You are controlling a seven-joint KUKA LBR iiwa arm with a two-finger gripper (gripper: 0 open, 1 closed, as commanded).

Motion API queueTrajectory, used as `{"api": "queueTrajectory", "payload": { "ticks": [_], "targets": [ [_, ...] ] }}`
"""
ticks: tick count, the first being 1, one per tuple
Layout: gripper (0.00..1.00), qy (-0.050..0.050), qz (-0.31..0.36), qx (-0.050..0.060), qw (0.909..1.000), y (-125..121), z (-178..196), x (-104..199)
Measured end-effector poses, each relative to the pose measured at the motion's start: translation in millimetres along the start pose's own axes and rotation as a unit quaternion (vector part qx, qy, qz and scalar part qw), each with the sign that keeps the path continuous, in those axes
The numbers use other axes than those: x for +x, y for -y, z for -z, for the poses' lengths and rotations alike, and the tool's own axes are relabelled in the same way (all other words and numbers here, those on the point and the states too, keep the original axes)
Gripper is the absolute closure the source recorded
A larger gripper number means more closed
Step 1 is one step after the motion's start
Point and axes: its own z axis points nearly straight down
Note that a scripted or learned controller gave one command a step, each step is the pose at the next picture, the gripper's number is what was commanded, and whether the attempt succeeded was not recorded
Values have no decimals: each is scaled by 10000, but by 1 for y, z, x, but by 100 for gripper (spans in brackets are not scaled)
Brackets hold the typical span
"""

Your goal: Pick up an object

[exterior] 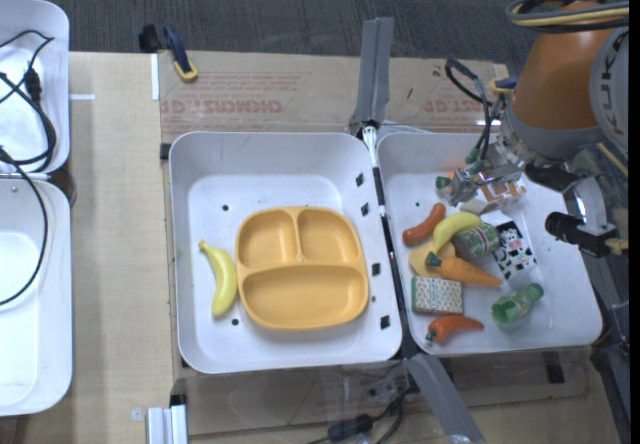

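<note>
My gripper [466,182] hangs low over the back of the right bin [570,332], just above and behind the heap of toys. Below it lie a red sausage [424,223], a yellow banana [452,229], a green-labelled can [478,239] and an orange carrot [470,271]. A black-and-white spotted box [513,247] sits right of them. At the front are a green bottle [516,303], a patterned block [437,295] and a red-orange pepper [453,328]. A small orange-and-white item [503,192] sits beside the gripper; whether the two touch is unclear.
The left bin [190,232] holds a yellow divided plate [301,267] and a second banana [221,278] to the plate's left. A grey divider post [374,72] rises between the bins. The arm's orange band [560,77] looms over the right bin's back corner. Cables lie at far left.
</note>
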Motion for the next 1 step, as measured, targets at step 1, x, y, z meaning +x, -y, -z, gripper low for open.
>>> {"api": "queueTrajectory", "payload": {
  "ticks": [1],
  "targets": [
    [0,1,0,-1,10000,0,0,0]
  ]
}}
